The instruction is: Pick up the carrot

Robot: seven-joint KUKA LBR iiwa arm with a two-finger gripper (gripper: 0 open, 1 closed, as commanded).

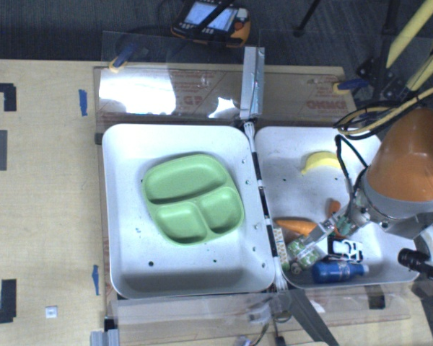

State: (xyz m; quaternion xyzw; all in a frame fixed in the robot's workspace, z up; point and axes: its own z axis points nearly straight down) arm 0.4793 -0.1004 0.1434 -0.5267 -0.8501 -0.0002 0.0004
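The gripper (308, 247), its opening impossible to judge, hovered just near the carrot (296, 226); it should straddle the carrot's middle before closing.

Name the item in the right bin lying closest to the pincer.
The carrot, orange, right beside the pincer; the yellow banana and blue bottle lie farther off.

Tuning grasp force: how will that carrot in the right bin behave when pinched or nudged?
The carrot looks like smooth, glossy toy plastic, so probably stiff, light, maybe slippery. Its rounded, tapered body lies flat on the right bin floor, so a nudge would likely roll it. The gripper sits right beside it.
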